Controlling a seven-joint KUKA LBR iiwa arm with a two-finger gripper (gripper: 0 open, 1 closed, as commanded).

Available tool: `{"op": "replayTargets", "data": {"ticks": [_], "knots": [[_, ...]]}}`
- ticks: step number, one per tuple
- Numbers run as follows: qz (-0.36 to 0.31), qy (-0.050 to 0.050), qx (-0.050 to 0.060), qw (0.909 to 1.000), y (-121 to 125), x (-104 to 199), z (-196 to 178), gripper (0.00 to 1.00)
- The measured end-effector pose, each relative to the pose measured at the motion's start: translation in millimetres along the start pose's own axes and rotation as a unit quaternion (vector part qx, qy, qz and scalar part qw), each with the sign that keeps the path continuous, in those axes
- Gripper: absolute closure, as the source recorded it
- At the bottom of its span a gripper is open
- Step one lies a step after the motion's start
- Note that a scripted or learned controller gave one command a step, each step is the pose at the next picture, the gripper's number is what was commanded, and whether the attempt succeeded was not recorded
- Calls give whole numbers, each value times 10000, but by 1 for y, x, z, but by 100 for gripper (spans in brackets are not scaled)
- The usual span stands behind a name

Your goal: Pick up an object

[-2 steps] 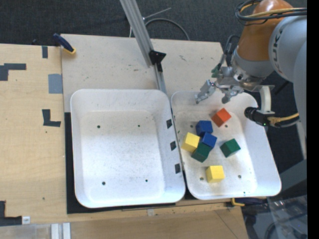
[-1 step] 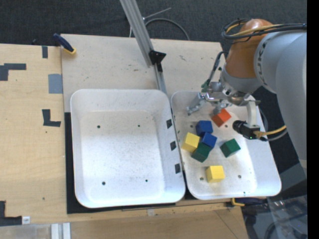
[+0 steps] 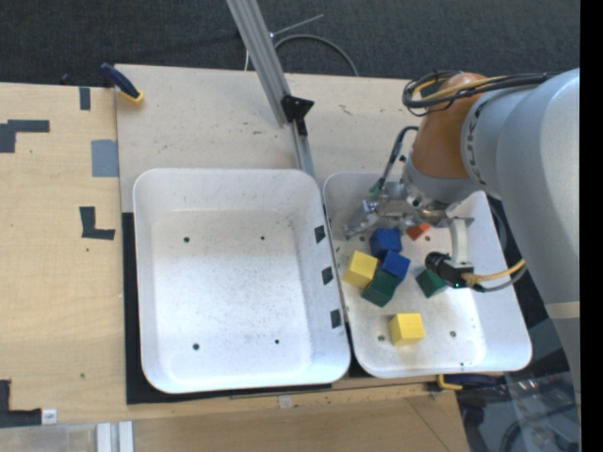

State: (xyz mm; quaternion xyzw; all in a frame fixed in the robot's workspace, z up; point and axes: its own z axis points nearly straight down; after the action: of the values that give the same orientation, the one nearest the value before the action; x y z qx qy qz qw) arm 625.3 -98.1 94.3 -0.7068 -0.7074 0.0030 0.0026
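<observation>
The right bin [image 3: 490, 347] holds several small blocks. A yellow block [image 3: 361, 268], two blue blocks [image 3: 385, 241] [image 3: 395, 264] and a dark green block [image 3: 380, 290] cluster at its left middle. Another yellow block [image 3: 407, 328] lies alone nearer the front. A second green block [image 3: 431, 283] sits to the right, and a small orange-red piece [image 3: 419, 232] shows under the wrist. My gripper [image 3: 372, 213] hangs low over the bin's back left part, just behind the upper blue block. Nothing is visibly held in it.
The left bin [image 3: 231, 281] stands beside the right one, sharing a raised middle rim. A slanted metal pole [image 3: 264, 50] crosses behind the bins. Black and yellow cables [image 3: 471, 276] trail from the wrist over the right bin.
</observation>
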Motion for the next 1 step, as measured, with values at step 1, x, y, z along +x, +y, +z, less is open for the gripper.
{"op": "replayTargets", "data": {"ticks": [1], "knots": [[-11,1,-30,10000,2,1,-14,100]]}}
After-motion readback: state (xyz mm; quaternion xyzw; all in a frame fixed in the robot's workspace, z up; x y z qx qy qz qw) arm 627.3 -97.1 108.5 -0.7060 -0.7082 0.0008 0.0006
